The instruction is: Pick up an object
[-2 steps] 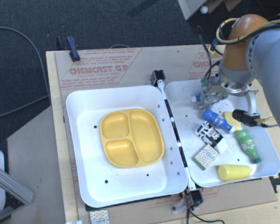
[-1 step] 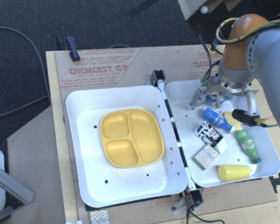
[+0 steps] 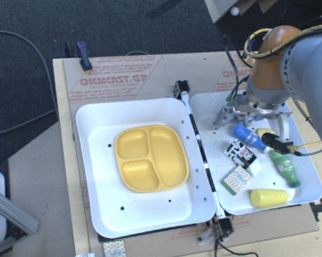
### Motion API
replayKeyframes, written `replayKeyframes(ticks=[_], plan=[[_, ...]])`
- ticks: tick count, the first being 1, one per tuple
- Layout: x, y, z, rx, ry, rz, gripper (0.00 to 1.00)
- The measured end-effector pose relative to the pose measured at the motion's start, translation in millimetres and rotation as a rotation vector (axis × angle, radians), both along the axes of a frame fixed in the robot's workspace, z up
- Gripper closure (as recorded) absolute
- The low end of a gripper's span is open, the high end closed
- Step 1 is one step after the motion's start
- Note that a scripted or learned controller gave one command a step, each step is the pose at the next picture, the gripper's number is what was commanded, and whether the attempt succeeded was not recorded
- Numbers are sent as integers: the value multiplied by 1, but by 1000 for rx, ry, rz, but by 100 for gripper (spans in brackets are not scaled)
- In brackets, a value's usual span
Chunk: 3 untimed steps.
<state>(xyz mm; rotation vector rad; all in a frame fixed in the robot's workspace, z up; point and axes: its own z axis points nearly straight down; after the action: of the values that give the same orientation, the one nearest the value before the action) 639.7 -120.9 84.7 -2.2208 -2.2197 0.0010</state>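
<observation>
The pincer [image 3: 258, 125] hangs low in the right bin [image 3: 313, 188], just above the blue bottle [image 3: 246, 136], presumably lining up a grab; its grip I cannot tell.

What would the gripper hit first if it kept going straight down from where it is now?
Probably the blue bottle, lying just below the gripper in the right bin. Depth is unclear from this slanted view, so it could meet the bin floor beside it instead.

We see a yellow divided plate [image 3: 151, 157], white bins [image 3: 91, 157], a blue bottle [image 3: 248, 136], and a green bottle [image 3: 285, 167].
</observation>
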Motion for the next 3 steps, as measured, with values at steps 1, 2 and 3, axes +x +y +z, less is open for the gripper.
replayKeyframes(ticks=[1,2,3], plan=[[1,0,10,0,-2,0,100],[0,0,10,0,-2,0,0],[-32,-14,0,0,0,0,0]])
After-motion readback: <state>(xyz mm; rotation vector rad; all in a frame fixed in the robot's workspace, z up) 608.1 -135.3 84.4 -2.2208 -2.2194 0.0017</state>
